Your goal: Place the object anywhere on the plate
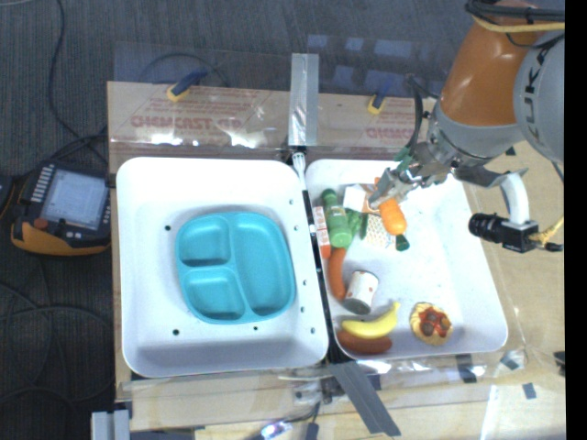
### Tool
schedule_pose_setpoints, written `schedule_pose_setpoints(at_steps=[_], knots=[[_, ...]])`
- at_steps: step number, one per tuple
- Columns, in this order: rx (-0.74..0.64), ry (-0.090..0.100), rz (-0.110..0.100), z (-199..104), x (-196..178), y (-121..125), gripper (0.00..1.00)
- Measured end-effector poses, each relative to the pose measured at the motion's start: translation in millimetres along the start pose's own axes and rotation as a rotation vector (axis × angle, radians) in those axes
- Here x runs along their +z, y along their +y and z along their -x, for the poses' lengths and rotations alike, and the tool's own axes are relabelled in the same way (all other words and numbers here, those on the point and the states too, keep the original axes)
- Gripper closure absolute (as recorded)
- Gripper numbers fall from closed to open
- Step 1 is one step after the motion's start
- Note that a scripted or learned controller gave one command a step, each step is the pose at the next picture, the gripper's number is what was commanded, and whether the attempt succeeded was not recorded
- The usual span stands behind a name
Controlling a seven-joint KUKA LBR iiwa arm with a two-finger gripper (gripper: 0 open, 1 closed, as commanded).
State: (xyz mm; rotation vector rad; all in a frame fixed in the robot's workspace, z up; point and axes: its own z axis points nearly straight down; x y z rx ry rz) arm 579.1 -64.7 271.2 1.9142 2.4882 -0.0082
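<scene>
Seemingly at the pickup step, the claw [396,183] sits low in the right bin [477,282], touching an orange carrot-like toy [393,216]; its grip I cannot tell. Next: lift, carry left to the teal plate [235,266].

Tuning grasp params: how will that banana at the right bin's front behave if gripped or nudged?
The banana looks like smooth toy plastic, so probably light, stiff and a bit slippery. Its curve may make it pivot when nudged. It lies against the hot dog, which could shift too.
</scene>
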Motion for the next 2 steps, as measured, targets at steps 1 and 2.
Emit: schedule_pose_setpoints(at_steps=[1, 2], knots=[[0.015, 0.004, -0.001, -73.4, 64.1, 51.2, 1.0], [0.016, 0.003, 0.0, -73.2, 63.7, 51.3, 0.0]])
